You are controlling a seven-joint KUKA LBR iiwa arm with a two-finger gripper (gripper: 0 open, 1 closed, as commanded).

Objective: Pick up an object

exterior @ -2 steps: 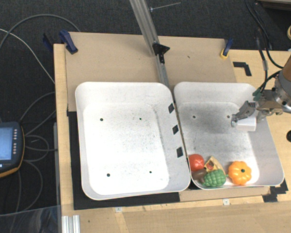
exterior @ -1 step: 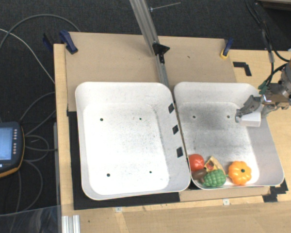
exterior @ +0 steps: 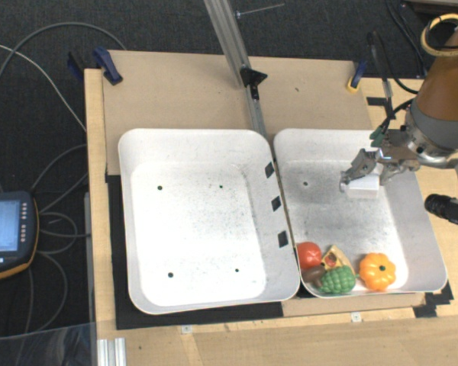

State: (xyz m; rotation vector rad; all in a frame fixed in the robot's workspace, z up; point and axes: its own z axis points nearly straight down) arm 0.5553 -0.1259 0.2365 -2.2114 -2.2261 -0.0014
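My gripper [exterior: 372, 175] hangs over the upper middle of the right bin [exterior: 412, 227], at the end of the grey arm with the orange band. A small white block [exterior: 362, 188] shows just below it, and I cannot tell whether the two touch. At the bin's near edge lie a red tomato [exterior: 308, 254], a green bumpy vegetable [exterior: 337, 280], an orange pumpkin [exterior: 376, 271] and a brown-yellow slice [exterior: 333, 257], packed close together. The gripper is well above and behind this group.
The left bin [exterior: 137, 204] sits beside the right one, with black clips [exterior: 275, 203] along the shared wall. A metal pole [exterior: 233, 40] slants up from the bins' far side. A black arm part [exterior: 446, 207] juts in at the right.
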